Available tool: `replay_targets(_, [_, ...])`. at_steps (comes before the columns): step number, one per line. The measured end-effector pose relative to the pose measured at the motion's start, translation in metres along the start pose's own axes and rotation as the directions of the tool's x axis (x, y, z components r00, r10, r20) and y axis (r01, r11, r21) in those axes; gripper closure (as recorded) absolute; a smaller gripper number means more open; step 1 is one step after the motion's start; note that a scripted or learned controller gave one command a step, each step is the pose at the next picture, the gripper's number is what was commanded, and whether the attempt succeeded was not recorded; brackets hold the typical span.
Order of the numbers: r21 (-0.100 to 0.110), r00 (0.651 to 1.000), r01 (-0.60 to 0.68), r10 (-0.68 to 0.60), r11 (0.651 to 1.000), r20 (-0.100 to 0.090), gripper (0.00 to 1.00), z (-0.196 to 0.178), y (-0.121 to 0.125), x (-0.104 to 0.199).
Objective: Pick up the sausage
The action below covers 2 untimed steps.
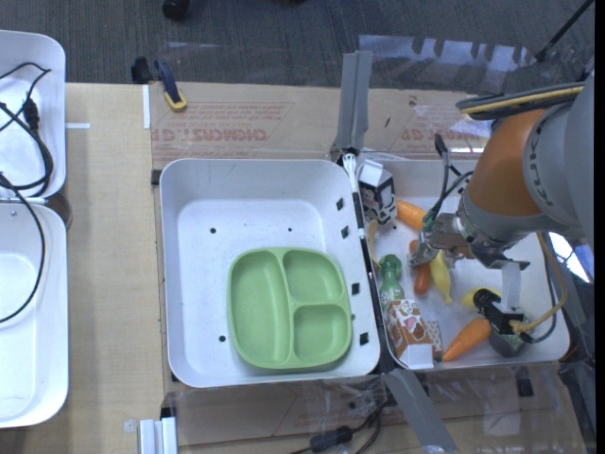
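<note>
My gripper (433,244) is low in the right bin (553,348), over a cluster of toy foods near the bin's middle. A small reddish-brown piece that looks like the sausage (421,274) lies just below and left of the gripper, partly hidden by it. Touching its right side is a yellow piece (441,279). Whether anything is held cannot be made out from here. The grey arm with its orange band (501,168) covers the bin's right half.
Around the gripper lie a carrot (410,215), a second carrot (466,340), a green bottle (390,279), a snack box (413,330) and a small carton (376,189). The left bin (189,253) holds a green divided plate (288,306). Cables hang by the arm.
</note>
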<state>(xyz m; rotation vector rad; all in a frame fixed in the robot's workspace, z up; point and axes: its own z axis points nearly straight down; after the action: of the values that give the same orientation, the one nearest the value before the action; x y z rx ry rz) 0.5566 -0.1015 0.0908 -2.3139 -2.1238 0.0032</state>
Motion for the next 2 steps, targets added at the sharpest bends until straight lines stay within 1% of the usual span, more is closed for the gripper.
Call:
replay_targets(1, [0.001,0.967,-0.253,0.253,0.967,0.001,1.00,0.0002,0.0205,0.0074])
replay_targets(2, [0.004,0.968,-0.251,0.251,0.968,0.003,1.00,-0.0079,0.0199,0.0068])
